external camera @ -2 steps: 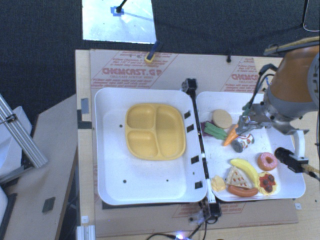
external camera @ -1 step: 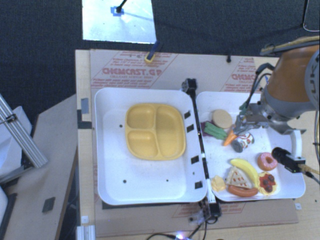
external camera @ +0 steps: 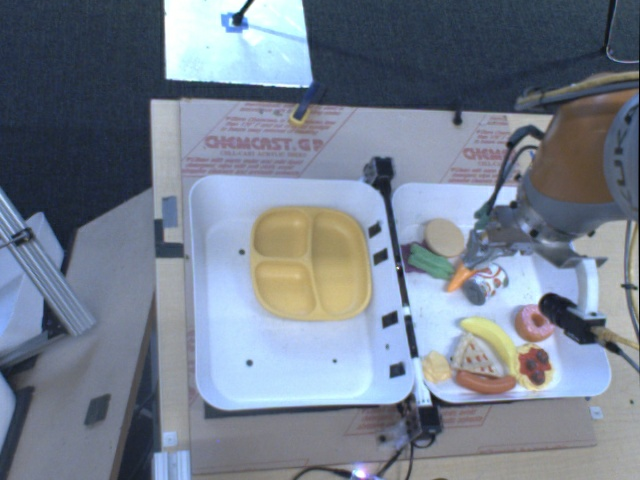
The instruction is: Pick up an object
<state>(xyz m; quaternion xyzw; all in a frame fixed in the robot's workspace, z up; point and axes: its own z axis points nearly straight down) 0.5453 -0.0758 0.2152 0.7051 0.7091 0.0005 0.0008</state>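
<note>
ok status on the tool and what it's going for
Tool low in right bin, over carrot and small can. Nothing seen gripped. Green veg, cookie, banana crowd close by.

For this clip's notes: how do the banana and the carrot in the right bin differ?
The banana is yellow; the carrot is orange. The banana looks larger and curved, the carrot short and tapered. The banana lies toward the near side of the right bin, beside the pizza slice; the carrot lies further back, by the green vegetable and just under the gripper. Both are toy foods lying flat.
</note>
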